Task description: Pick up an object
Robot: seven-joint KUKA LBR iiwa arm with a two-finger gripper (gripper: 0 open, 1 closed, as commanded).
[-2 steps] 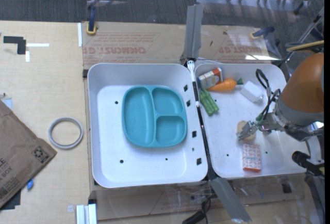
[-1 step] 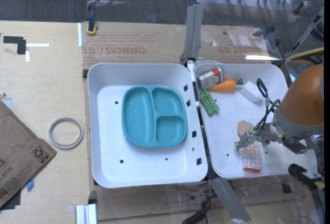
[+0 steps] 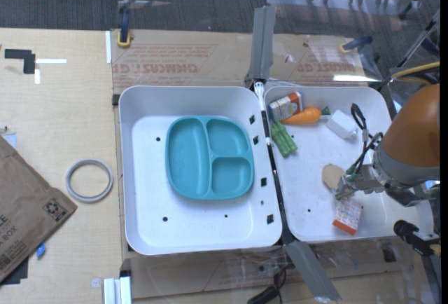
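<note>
Where jaws (image 3: 348,188) hang, tan disc (image 3: 332,176) alongside.

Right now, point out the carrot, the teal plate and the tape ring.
carrot (image 3: 305,115), camera view, middle of its orange body.
teal plate (image 3: 187,155), camera view, floor of its large left compartment.
tape ring (image 3: 72,186), camera view, left side of the band.

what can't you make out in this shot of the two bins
- Gripper, camera view: small and blurred over the right bin, so whether its fingers are open or shut is unclear.
- Tan round object: partly covered by the gripper; contact cannot be told.
- Small packet: print too small to read.
- Can by the carrot: label too blurred to read.
- Arm: cut off by the right edge.
</note>
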